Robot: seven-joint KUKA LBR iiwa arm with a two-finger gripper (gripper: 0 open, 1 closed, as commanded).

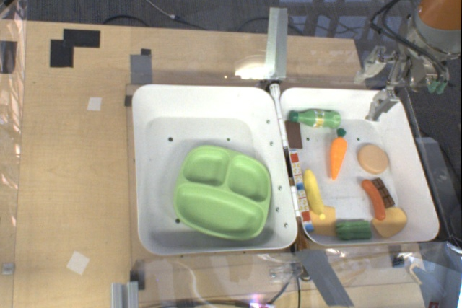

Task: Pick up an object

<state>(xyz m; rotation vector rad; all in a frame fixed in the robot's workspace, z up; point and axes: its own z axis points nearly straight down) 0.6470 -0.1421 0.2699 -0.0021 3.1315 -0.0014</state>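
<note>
**Toy food in the right bin, arm parked over the back corner**

So the stuff to grab was a bunch of small toy food pieces, all sitting in the right bin (426, 227). Near the back there was a green bottle (315, 117) lying on its side with a yellow band round the middle. Just in front of it sat an orange carrot (337, 155) with a little green top, pointing toward the near edge. Beside the carrot on the right was a flat round tan cookie (373, 158). Below that was a reddish sausage (374, 197) with a dark brown block (385, 194) touching it, and a tan wedge (390, 221) in the near right corner. On the left side a yellow banana (312, 190) ran down to an orange-yellow chunk (325, 218), and a dark green pickle (353, 229) lay just beside that chunk. A slim brown bar (292, 134) and a strip of printed card (297, 184) leaned along the left wall.

The left bin (148, 155) had one thing in it, a lime green divided plate (224, 191) with three sections, sat toward the near side.

The gripper (381, 106) hung over the right bin's back right corner, well apart from the cookie and the bottle. Honestly couldn't tell how the thing was set from this angle, and there was nothing I could make out in it.
</note>
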